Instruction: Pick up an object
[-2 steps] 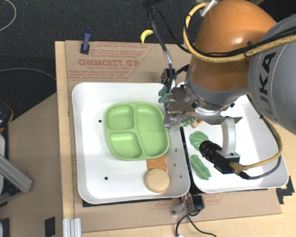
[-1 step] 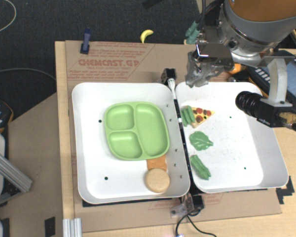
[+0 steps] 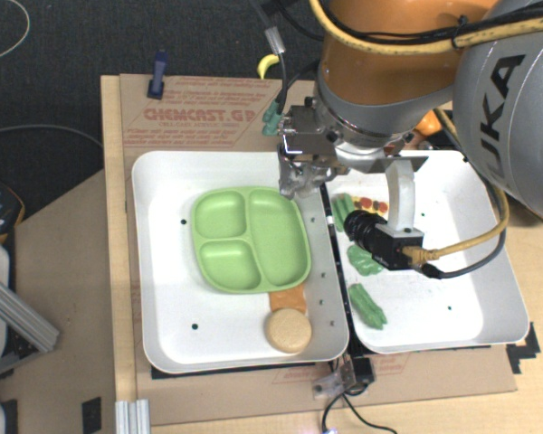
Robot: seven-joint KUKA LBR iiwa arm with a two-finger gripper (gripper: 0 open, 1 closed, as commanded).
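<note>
Orange-banded arm (image 3: 407, 25) looms over both bins, its gripper (image 3: 299, 172), grip state impossible to tell, poised at the far corner of the green divided plate (image 3: 252, 240) in the left bin (image 3: 158, 242), likely seeking an edge.

Bright, even overhead light; glare on the orange band (image 3: 407, 16); soft shadows in the sharp white bins (image 3: 163, 242).

The brown board (image 3: 199, 108) reads "CHEMCAST"; the arm (image 3: 516, 84) shows "KA".
</note>
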